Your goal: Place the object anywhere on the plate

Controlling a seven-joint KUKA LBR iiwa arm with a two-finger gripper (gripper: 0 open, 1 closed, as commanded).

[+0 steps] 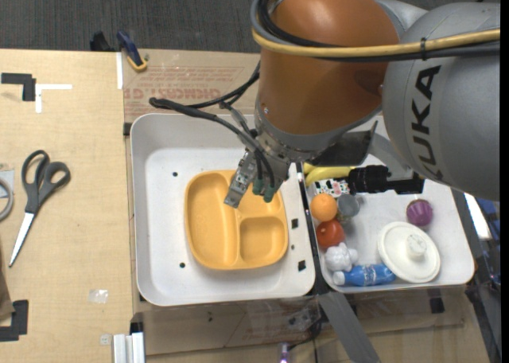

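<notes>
A yellow divided plate (235, 222) lies in the left white bin (159, 194). My gripper (252, 188) hangs just above the plate's far right part, near the wall between the bins. Its two fingers stand apart, one grey fingertip (238, 191) on the left and a darker, greenish one on the right, with yellow plate showing through the gap. I see nothing held between them and nothing lying on the plate. The arm's big orange and grey body hides the far part of both bins.
The right bin (457, 270) holds an orange ball (324, 207), a red ball (330, 232), a white figure (339, 258), a blue bottle (367, 275), a white round lid (408, 251), a purple ball (419, 212) and a yellow banana (322, 172). Scissors (36, 186) lie on the wooden bench at left.
</notes>
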